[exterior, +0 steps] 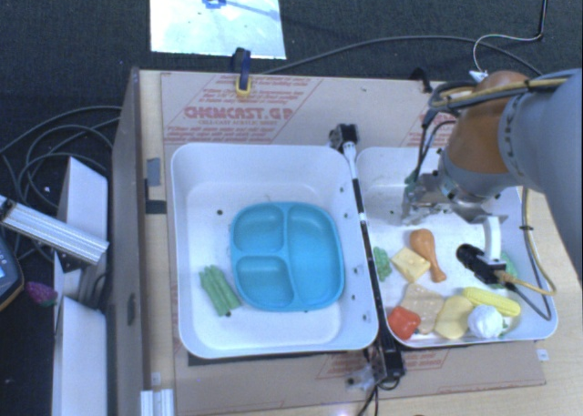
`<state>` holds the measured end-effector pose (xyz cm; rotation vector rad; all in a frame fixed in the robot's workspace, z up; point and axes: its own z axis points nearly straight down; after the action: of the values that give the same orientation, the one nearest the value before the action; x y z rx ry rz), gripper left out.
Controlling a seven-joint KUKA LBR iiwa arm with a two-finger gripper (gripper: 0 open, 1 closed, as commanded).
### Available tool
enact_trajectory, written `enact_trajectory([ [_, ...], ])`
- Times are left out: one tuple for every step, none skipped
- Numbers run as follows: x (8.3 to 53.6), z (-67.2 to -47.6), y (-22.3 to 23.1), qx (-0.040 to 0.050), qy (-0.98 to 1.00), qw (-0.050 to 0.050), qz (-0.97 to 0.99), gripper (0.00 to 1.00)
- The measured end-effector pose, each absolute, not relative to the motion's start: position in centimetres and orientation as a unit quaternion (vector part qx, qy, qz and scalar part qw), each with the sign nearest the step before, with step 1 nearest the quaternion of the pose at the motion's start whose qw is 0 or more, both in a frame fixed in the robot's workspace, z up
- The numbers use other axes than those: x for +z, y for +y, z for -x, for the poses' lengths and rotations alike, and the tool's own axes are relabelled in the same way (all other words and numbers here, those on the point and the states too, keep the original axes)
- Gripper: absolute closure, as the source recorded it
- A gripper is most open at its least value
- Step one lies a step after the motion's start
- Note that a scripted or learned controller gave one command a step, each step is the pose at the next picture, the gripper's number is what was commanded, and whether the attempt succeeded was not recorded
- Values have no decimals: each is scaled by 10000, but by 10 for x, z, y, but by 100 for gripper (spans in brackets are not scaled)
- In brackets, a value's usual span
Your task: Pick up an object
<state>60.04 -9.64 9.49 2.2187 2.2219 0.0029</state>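
End effector (421, 205): hovering in right bin (537, 319), closure indeterminable. Drumstick (426, 250): lying just below it in frame, long axis slanting lower right.

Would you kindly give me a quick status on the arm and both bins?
Tool low in the right bin, nothing seen held. Toy food clustered near it: drumstick, cheese wedge. Blue tray in left bin.

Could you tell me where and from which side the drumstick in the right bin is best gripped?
Probably across the drumstick's thin bone end, coming from above: it lies flat, its fat end nearest the gripper, and the cheese wedge crowds its left side.
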Motion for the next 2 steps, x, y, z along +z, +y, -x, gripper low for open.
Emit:
enact_trajectory([
  [95,-600,-96,10,7077,8,-7065,0],
  [84,-550,-110,-2,7074,0,-7068,0],
])
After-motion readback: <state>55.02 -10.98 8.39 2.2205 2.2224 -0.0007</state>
